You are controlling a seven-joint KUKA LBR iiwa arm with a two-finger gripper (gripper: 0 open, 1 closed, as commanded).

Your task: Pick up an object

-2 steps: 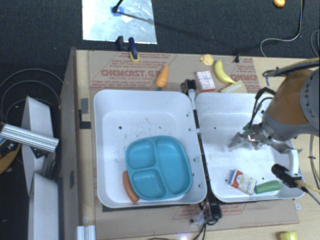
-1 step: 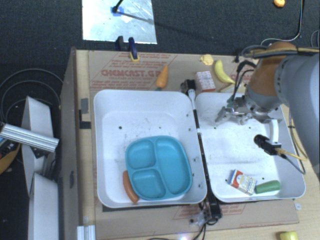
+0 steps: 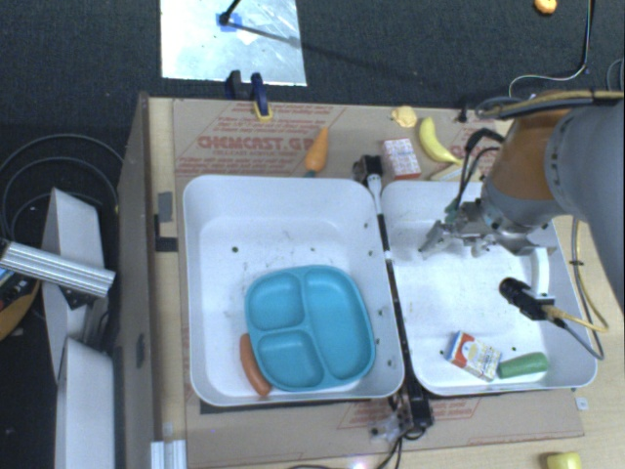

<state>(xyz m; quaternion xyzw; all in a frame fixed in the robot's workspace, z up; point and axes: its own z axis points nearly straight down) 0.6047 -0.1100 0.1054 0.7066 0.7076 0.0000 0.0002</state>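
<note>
My gripper [image 3: 452, 243] hangs over the upper middle of the right bin [image 3: 426, 360], with its fingers spread open and nothing between them. Lower in that bin, near the front wall, lie a small red, white and blue box [image 3: 472, 353] and a green pickle-shaped piece [image 3: 522, 364] side by side, well apart from the gripper. The left bin [image 3: 210, 262] holds a blue divided plate [image 3: 311, 326]. An orange sausage-shaped piece [image 3: 253, 364] lies against the plate's lower left edge.
Behind the bins on the cardboard lie an orange carrot [image 3: 317, 150], a small patterned box [image 3: 400, 157], a banana [image 3: 436, 142] and a pale yellow piece [image 3: 403, 116]. A blue clamp [image 3: 257, 92] grips the back edge of the bench.
</note>
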